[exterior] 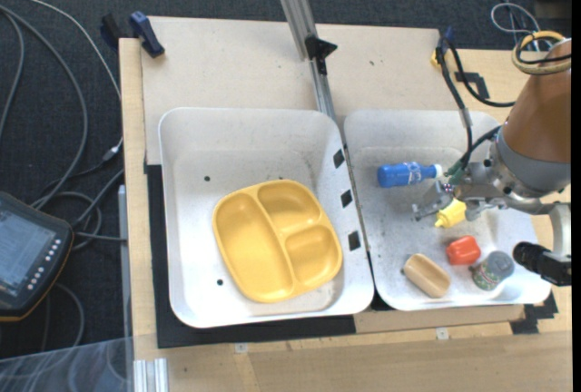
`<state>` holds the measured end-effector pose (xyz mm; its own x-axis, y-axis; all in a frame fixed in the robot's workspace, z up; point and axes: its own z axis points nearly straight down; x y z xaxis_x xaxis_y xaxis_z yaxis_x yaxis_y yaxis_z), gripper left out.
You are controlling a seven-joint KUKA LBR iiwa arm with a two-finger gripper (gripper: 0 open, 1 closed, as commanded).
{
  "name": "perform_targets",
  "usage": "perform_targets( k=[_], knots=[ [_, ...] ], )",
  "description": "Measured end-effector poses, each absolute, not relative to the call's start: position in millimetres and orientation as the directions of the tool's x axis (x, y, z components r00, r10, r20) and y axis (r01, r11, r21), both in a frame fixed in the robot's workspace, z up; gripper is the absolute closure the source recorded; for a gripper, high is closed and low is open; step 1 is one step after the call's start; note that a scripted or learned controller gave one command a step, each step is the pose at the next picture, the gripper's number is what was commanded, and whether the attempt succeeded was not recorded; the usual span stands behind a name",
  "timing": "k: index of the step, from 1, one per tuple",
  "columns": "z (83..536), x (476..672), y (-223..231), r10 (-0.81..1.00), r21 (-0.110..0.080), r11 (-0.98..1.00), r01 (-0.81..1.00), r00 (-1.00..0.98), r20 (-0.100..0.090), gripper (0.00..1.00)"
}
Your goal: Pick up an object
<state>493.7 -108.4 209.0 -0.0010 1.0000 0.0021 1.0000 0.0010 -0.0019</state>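
Yellow object (450,215): right bin (390,290), centre, touching your gripper (442,202); whether the jaws grip it, you cannot tell. Blue bottle (406,173) at 10 o'clock. Red block (464,249), grey can (493,270), tan block (427,276) crowd the 6 o'clock rim. Left bin (182,200): yellow divided plate (277,240).

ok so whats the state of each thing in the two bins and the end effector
yellow divided plate: flat, right side up, left bin
blue bottle: lying on its side, right bin
yellow object: right bin, at the end effector
red object: resting loose, right bin
tan block: lying flat, right bin
grey round object: resting loose, right bin
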Motion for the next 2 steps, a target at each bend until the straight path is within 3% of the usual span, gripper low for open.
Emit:
perform_targets(
  k=[1,2],
  knots=[
    [209.0,493.9,-108.5,1.0,0.0,0.001,1.0,-0.001,0.001,0.0],
    [162.2,484.4,-109.2,1.0,-0.008,-0.001,1.0,0.001,0.003,0.0]
  ],
)
